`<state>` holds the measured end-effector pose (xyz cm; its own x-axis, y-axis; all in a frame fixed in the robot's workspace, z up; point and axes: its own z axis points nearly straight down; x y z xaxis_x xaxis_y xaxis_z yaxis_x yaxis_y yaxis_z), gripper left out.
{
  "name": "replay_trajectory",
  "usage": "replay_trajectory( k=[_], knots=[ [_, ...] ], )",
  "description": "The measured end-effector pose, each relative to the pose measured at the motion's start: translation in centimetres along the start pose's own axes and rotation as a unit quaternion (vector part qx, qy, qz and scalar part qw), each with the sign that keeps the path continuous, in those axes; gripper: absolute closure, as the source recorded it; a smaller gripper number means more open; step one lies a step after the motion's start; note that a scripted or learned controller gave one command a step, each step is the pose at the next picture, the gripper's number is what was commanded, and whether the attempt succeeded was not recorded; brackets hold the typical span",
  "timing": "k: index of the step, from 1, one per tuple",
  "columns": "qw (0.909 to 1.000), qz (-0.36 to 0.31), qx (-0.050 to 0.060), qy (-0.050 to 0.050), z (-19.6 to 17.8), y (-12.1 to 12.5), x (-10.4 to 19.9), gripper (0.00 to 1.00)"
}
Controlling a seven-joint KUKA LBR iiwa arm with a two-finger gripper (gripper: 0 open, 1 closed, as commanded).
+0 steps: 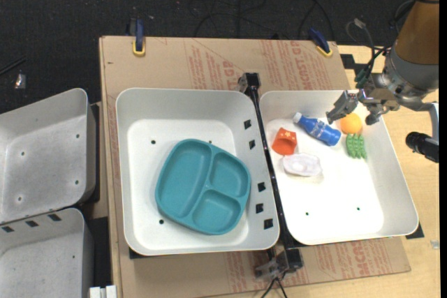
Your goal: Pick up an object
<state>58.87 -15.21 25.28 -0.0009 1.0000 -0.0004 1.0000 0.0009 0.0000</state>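
Note:
The right bin (363,220) holds a blue bottle (318,129) with a white cap, an orange ball (351,123), a green ridged piece (356,146), an orange-red cup (284,142) and a white lump (302,165). My gripper (357,108) hangs at the bin's far right corner, directly over the orange ball. Its fingers are spread, one dark tip (341,108) to the ball's left and the other to its right. Nothing is gripped between them.
The left bin (140,220) holds a teal divided plate (203,185). A black divider (262,157) runs between the bins. Clamps (139,37) hold the cardboard base at the back. Grey perforated trays (42,150) lie at the far left.

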Motion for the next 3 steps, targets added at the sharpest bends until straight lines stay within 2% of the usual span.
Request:
replay_trajectory(
  k=[2, 3],
  knots=[
    [1.0000, 0.001, 0.003, 0.001, 12.4, 0.1, 1.0, 0.00],
    [1.0000, 0.001, 0.001, 0.000, 16.3, 0.1, 1.1, 0.00]
  ],
)
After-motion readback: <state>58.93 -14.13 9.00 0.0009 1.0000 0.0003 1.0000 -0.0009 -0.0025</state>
